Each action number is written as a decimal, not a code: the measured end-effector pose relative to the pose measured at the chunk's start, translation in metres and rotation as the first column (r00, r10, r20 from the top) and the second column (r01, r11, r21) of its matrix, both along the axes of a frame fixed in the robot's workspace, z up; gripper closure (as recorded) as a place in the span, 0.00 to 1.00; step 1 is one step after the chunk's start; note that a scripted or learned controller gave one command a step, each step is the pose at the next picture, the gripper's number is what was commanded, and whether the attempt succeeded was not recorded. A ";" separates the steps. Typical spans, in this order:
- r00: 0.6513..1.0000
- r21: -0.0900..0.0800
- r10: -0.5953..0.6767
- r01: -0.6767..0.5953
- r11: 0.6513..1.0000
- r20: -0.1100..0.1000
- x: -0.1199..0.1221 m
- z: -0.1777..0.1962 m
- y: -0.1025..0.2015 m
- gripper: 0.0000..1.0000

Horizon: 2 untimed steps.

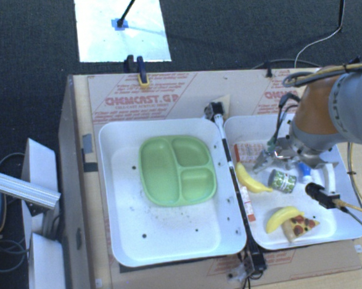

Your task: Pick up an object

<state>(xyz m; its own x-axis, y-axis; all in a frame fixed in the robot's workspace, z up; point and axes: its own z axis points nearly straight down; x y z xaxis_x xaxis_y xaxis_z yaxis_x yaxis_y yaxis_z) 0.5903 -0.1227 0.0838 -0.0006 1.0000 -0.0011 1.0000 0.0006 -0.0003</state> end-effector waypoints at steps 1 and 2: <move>1.000 -0.001 0.002 -0.002 1.000 0.006 0.044 0.079 -0.039 0.00; 1.000 -0.001 0.004 -0.004 1.000 0.006 0.035 0.020 -0.078 0.00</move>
<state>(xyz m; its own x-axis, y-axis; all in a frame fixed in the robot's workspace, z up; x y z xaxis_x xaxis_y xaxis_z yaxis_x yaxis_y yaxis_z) 0.6249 -0.2010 0.1038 -0.0042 1.0000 -0.0023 1.0000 0.0042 0.0057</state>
